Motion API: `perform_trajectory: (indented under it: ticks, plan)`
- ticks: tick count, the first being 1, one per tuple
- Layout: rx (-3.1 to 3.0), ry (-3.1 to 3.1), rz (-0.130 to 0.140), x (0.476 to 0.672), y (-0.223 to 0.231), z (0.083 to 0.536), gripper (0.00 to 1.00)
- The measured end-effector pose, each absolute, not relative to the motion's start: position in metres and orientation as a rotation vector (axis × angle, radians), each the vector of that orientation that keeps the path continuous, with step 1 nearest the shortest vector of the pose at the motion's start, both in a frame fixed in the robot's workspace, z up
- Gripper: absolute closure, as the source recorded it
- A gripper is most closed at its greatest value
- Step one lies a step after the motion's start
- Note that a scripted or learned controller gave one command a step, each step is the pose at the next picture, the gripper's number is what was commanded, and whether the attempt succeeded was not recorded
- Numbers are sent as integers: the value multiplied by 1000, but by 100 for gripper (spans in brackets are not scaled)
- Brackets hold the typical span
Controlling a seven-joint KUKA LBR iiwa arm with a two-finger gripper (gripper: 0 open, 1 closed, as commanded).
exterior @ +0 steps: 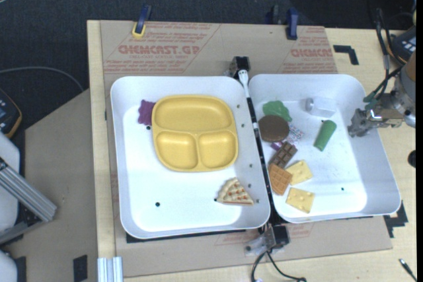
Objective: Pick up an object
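The right bin (370,175) holds several toy foods. A green cylinder (324,134) lies near its middle. A green leafy piece (276,109) and a brown round cookie (273,128) sit at its left side. Below them are a chocolate bar piece (284,155), an orange waffle square (279,179) and two yellow cheese pieces (301,199). A clear small cup (318,105) lies near the far wall. My gripper (362,123) hangs over the right rim of this bin, to the right of the green cylinder and apart from it.
The left bin (132,162) holds a yellow divided plate (195,131), a purple piece (145,111) at its far left corner, and a waffle wedge (236,193) near the front right. Clamps (139,26) sit on the cardboard behind the bins.
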State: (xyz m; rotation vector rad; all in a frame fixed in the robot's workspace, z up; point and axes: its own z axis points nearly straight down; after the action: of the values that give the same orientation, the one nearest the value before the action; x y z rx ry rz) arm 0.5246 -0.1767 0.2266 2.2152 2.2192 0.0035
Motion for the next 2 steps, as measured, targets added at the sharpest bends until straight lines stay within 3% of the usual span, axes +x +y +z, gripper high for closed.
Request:
perform_trajectory:
  ticks: [2]
  plan:
    - [2211, 2227, 6, 572, -87, 228, 100]
